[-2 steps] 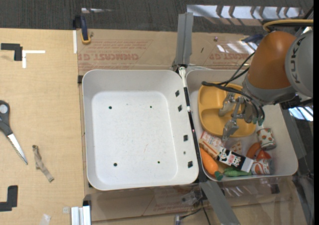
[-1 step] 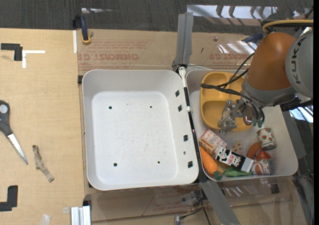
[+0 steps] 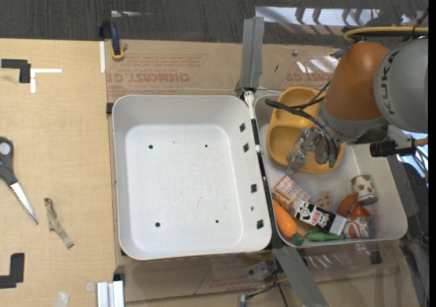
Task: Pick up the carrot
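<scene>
The carrot (image 3: 284, 220) is orange with a green top and lies along the front-left wall of the right bin (image 3: 398, 212), pointing toward the front edge. My gripper (image 3: 311, 154) hangs over the yellow bowl (image 3: 284, 137) at the back of that bin, well behind the carrot. Its fingers (image 3: 298, 157) look spread, with nothing between them. The arm's grey and orange wrist covers the bowl's right side.
Packed around the carrot are a small pink carton (image 3: 291, 191), a black-and-white box (image 3: 315, 217), a patterned cup (image 3: 364, 188) and a red-white packet (image 3: 357, 227). The left bin (image 3: 122, 183) is beside it. Scissors (image 3: 9, 175) lie on the bench at far left.
</scene>
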You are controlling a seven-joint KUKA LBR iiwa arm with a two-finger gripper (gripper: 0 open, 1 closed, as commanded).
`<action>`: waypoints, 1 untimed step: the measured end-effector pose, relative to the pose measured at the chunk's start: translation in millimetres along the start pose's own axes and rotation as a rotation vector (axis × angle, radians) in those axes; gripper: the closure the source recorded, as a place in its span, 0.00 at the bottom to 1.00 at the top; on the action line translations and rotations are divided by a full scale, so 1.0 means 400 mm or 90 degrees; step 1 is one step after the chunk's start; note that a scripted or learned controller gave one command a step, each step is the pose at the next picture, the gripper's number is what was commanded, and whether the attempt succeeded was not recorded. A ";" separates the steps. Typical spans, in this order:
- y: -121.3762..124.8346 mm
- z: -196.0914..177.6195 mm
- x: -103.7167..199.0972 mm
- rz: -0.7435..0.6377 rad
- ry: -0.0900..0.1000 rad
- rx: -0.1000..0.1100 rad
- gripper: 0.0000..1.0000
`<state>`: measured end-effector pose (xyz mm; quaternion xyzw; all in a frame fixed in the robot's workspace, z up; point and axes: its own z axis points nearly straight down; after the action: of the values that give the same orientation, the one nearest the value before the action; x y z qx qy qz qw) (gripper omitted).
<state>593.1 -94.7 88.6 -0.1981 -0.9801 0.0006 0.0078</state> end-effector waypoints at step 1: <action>0.003 -0.009 -0.009 0.000 -0.008 -0.002 0.00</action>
<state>596.9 -95.0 92.2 -0.1984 -0.9801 0.0001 0.0010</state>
